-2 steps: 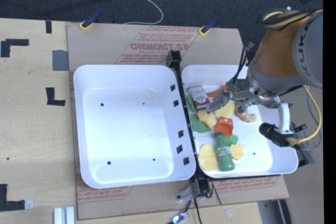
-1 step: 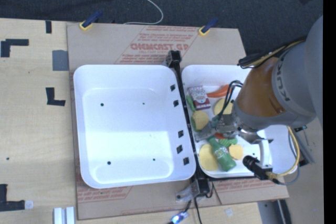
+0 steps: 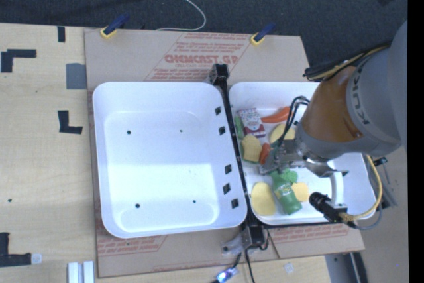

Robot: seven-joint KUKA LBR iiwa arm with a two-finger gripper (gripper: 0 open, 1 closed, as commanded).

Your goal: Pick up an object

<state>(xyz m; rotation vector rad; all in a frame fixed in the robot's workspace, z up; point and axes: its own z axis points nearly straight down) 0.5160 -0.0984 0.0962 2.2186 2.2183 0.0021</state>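
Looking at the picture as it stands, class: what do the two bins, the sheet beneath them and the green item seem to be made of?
Bins: the left bin and right bin look like smooth white plastic, with a soft sheen and rounded corners.
Sheet: probably cardboard, matte brown with red print.
Green item: possibly glossy plastic or soft packaging; too small to tell.

Two shallow white plastic bins: the left bin (image 3: 106,142) and the right bin (image 3: 361,199). Two blue-and-yellow clamps, one at the left (image 3: 114,24) and one at the right (image 3: 263,32). In the right bin, one green bottle (image 3: 287,197) and one red-and-white packet (image 3: 251,120); the yellow pieces overlap and cannot be counted exactly.
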